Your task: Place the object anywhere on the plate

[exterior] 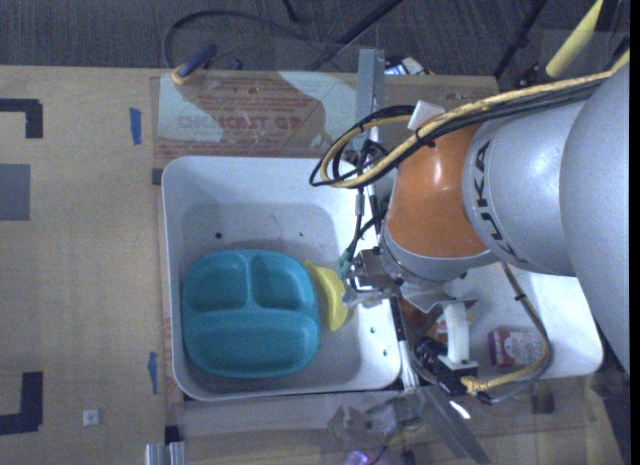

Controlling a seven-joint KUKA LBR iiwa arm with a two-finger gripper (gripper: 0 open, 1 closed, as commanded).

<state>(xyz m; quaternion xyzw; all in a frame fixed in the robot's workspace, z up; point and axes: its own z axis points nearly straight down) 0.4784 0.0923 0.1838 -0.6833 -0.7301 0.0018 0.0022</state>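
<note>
Here, banana (330,295) just beside gripper (352,283) at nine o'clock, touching plate (248,315) rim at three; finger state impossible to tell.

Your arm (530,188) enters from the right, its grey links and orange band (435,208) bent low over the bins. The wrist points down-left. The end effector (352,283) sits at the wrist's lower left end, cables looped above it.
</note>
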